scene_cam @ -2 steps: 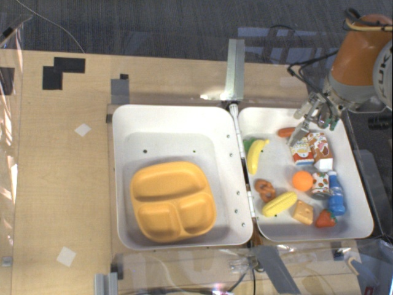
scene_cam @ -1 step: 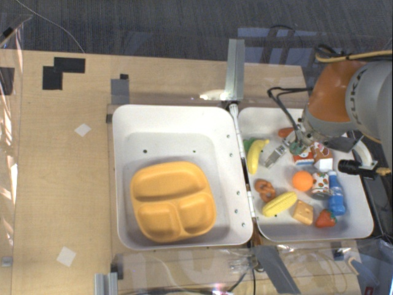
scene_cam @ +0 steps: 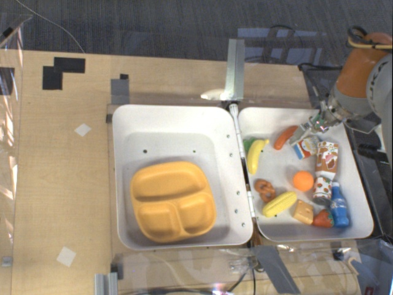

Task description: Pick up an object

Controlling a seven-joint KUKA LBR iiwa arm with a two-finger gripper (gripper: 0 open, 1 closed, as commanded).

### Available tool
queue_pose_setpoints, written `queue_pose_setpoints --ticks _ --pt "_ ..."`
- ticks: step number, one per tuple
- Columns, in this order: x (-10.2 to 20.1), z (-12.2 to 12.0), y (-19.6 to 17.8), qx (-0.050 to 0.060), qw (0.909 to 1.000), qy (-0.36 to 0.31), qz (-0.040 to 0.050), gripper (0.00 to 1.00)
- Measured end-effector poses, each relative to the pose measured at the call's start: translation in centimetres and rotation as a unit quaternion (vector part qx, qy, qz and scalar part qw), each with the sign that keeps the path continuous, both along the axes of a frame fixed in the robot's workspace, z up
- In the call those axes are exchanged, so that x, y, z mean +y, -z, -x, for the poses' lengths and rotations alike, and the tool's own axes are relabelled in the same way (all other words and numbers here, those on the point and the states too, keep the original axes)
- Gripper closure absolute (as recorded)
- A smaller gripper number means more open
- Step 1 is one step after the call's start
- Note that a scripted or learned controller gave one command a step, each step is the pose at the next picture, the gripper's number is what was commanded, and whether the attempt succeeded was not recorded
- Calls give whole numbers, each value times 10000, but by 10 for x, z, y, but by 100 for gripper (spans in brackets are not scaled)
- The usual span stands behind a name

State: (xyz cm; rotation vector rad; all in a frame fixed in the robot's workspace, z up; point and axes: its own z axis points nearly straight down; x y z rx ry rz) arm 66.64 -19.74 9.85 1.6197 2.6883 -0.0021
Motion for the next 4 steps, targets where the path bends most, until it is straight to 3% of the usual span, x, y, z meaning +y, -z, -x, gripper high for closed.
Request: queue_pose_setpoints --ticks 1,2,3,4 --pt "22 -4 11 -10 9908 1350 -7 0" --pt "-9 -5 -37 -53 9843 1762 -5 0" --pt "48 96 10 -43 9606 2777 -21 0" --pt "47 93 -4 -95 9609 2767 -19 100"
